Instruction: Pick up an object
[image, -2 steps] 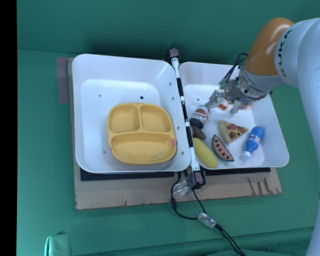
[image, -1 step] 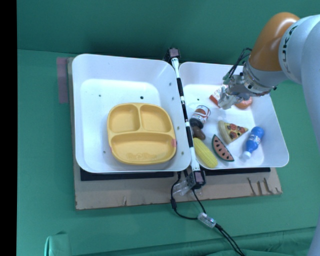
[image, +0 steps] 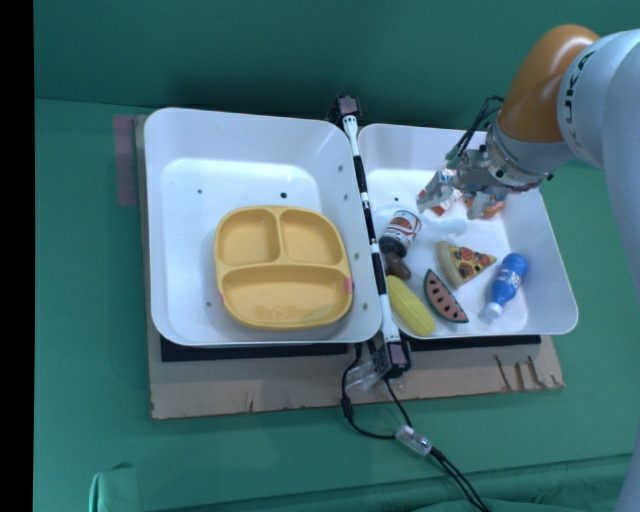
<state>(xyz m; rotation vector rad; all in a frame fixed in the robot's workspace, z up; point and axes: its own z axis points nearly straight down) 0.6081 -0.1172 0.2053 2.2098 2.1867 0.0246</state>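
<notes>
My gripper (image: 461, 200) hangs over the back of the right bin (image: 545, 235), its two fingers spread apart and open, with nothing visible between them. In front of it lie a pizza slice (image: 466, 262), a blue bottle (image: 505, 282) and a watermelon slice (image: 444, 297). A small dark jar with a red label (image: 400, 232) rests by the divider, left of the gripper. A yellow corn cob (image: 410, 305) and a small brown piece (image: 397, 266) sit at the bin's front left.
The left bin (image: 190, 160) holds a yellow divided plate (image: 283, 267). A black-and-white rail (image: 364, 200) runs between the bins. Cables (image: 400, 425) trail off the cardboard base at the front.
</notes>
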